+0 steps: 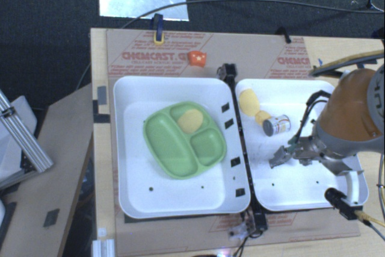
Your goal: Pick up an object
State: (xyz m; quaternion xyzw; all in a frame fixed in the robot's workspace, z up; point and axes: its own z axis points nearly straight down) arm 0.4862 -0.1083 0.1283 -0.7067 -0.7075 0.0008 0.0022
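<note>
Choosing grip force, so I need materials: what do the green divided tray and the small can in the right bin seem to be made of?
Green divided tray: probably moulded plastic, with uniform matte green colour and soft rounded compartment edges. Small can: likely metal, since its end looks silvery and reflective, with a printed label around the body; too small to be sure.

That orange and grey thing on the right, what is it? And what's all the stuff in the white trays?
It's a robot arm, seen by a camera looking down from above. At its end is a small claw for picking things up; it's over the right bin and I can't see anything in it. That bin has a yellow toy and a small can next to it. The left bin holds a green divided plate with a yellow lump in one section.
</note>
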